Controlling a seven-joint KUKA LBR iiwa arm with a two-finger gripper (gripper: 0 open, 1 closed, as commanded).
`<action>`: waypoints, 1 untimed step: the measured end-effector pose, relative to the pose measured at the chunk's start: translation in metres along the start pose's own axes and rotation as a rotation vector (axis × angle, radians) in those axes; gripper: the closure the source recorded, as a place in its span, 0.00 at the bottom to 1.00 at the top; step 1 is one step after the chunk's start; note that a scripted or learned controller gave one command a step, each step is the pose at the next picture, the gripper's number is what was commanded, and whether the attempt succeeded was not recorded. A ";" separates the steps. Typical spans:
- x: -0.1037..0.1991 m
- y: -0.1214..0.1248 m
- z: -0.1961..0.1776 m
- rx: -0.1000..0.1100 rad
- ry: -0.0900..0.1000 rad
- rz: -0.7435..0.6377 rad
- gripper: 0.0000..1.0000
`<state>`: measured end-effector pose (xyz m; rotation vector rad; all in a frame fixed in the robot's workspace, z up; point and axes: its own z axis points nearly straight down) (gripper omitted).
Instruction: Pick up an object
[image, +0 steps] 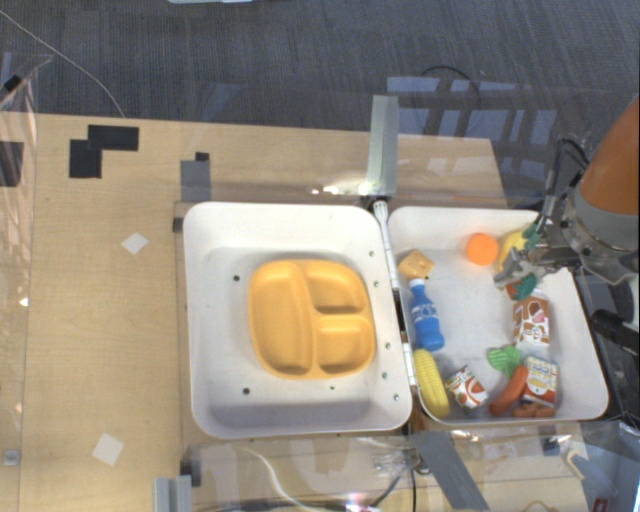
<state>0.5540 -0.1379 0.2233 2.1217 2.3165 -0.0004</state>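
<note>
Orange and round, the ball (482, 249) at about one o'clock in my right bin (592, 405) looks the easiest pick, lying apart from the rest. My claw (518, 268) hangs just beside it, toward three o'clock, low over a yellow piece (513, 242) and a green-and-red scrap (521, 288); whether it is wide or closed I cannot tell, and I see nothing held. I judge I am at the approach step; next I need to centre over one item and descend.

By my count: one ball, one blue bottle (427, 318), one corn cob (430, 383), one tan chunk (415, 264), two cartons (531, 322), one small can (466, 387), one green leaf (503, 356), one red sausage (510, 388). At nine o'clock, the left bin (215, 235) holds one yellow divided tray (311, 317).
</note>
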 end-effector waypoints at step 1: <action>-0.005 -0.002 0.030 0.001 0.000 0.139 1.00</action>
